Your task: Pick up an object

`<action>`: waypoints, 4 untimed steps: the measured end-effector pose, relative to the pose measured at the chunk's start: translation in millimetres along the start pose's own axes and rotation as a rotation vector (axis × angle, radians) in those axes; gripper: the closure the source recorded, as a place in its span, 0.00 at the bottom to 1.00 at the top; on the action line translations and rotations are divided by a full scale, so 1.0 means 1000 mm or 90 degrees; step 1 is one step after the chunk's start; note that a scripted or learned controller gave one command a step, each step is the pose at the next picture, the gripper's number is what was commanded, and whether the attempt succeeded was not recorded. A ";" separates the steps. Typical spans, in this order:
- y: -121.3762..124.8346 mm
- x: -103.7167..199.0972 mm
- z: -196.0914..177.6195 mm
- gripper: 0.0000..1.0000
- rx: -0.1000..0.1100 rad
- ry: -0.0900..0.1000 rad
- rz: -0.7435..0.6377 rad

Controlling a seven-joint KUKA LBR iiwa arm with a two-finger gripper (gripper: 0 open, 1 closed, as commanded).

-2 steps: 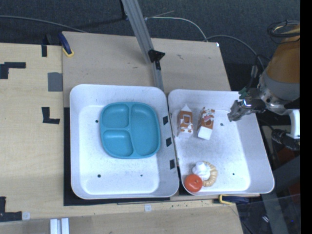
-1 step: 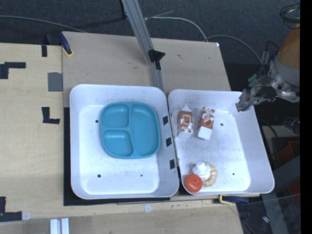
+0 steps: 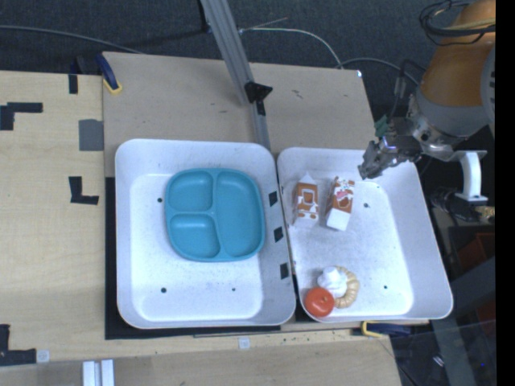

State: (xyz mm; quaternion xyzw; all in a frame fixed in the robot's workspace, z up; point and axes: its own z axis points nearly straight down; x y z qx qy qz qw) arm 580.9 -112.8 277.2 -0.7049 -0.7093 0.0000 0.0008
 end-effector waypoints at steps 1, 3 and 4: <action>0.008 0.055 0.002 1.00 0.000 0.000 0.000; 0.001 0.158 0.018 1.00 0.001 0.000 0.000; 0.002 0.206 0.025 1.00 0.000 -0.001 0.000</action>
